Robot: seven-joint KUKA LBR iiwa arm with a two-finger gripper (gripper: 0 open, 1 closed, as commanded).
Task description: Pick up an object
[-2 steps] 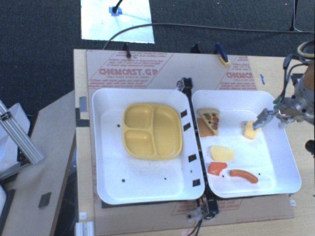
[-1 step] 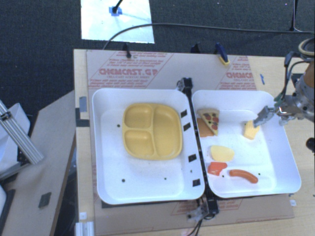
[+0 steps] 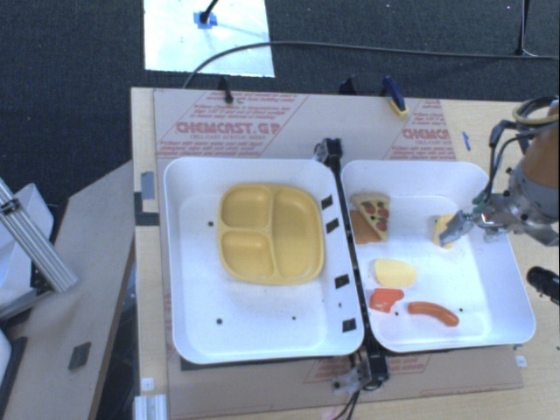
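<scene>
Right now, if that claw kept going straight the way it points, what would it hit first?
The gripper points left across the right bin. Just ahead lies a small yellow piece, so it would likely meet that first, though height above it is hard to judge.

Apparently "CHEMCAST GP" on bench sheet [image 3: 229, 112]

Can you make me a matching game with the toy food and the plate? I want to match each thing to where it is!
Things:
1. yellow plate
2. pizza slice
3. sausage
4. hand

Places:
A. front of the right bin
B. far right side of the right bin
C. left bin
D. back left of the right bin

Pairs: 1-C, 2-D, 3-A, 4-B
</scene>
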